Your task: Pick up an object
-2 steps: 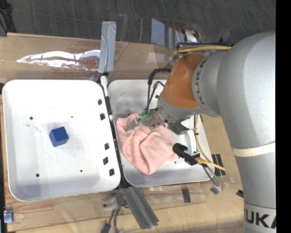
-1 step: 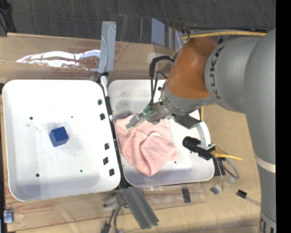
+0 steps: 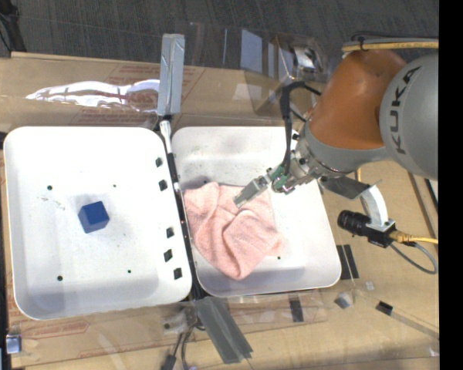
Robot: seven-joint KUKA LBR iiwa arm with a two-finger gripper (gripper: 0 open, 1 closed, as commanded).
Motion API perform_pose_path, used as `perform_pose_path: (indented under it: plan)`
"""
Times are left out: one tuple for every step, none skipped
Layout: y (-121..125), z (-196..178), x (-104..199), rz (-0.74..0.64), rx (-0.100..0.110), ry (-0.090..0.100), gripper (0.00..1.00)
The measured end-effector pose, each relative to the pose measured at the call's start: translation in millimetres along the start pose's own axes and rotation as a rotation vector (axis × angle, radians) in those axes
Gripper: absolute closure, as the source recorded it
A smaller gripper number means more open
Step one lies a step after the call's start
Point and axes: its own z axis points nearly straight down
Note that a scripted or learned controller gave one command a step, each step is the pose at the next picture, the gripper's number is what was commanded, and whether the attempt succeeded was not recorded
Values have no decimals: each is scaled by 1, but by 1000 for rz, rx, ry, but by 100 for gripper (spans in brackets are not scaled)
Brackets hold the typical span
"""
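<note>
Left bin (image 3: pixel 31 284) holds a blue cube (image 3: pixel 94 216); right bin (image 3: pixel 309 272) holds a crumpled pink cloth (image 3: pixel 231 233), long axis running upper-left to lower-right; gripper (image 3: pixel 251 192) over the cloth's top edge, finger state unclear.

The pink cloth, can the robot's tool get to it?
Probably yes. The tool is already over the top edge of the pink cloth in the right bin, and nothing lies between them or on top of the cloth.
</note>
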Motion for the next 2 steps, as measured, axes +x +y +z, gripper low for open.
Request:
perform_pose_path:
  plan:
    - [26, 157, -4, -35, 2, 2, 0]
    - [82, 158, -25, -31, 1, 1, 0]
